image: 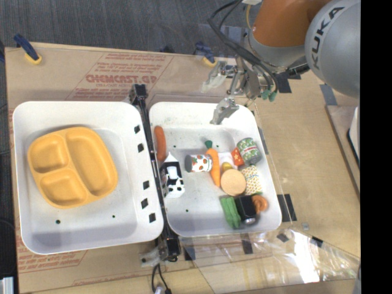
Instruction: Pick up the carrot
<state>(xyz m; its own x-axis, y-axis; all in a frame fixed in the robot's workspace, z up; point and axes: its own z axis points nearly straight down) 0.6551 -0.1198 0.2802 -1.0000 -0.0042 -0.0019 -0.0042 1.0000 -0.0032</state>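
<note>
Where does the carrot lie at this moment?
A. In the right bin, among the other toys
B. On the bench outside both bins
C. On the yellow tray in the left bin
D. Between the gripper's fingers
A: the carrot lies on the floor of the right bin, beside a round tan piece, while the gripper is at that bin's far rim, apart from it.

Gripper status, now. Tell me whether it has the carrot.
Gripper: above the right bin's far edge, holding nothing; open or shut cannot be told. The carrot lies in that bin, apart from it.
</note>
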